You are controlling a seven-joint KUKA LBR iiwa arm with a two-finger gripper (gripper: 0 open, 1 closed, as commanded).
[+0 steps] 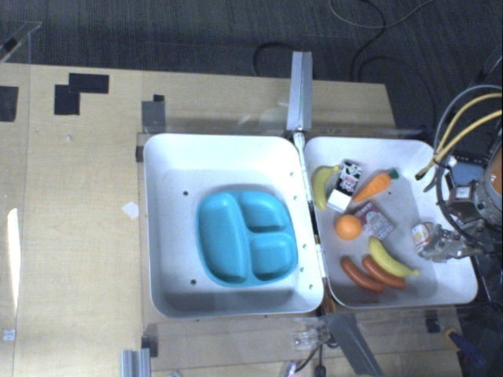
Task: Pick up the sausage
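The sausage (361,274) is a red-brown link lying near the front of the right bin (464,289), with a second similar link (383,275) right beside it. A yellow banana (391,259) rests against them on the far side. My gripper (442,246) hangs low over the right bin's right side, roughly a hand's width to the right of the sausages and apart from them. The view is too small and cluttered there to make out its state. A small pale wrapped item (423,232) lies just to its left.
The right bin also holds an orange (348,227), a carrot (371,185), a greenish banana (321,185), a cow-patterned carton (344,185) and a crinkled wrapper (379,225). A blue divided plate (245,236) sits in the left bin (169,171). Yellow cables (464,124) loop above the arm.
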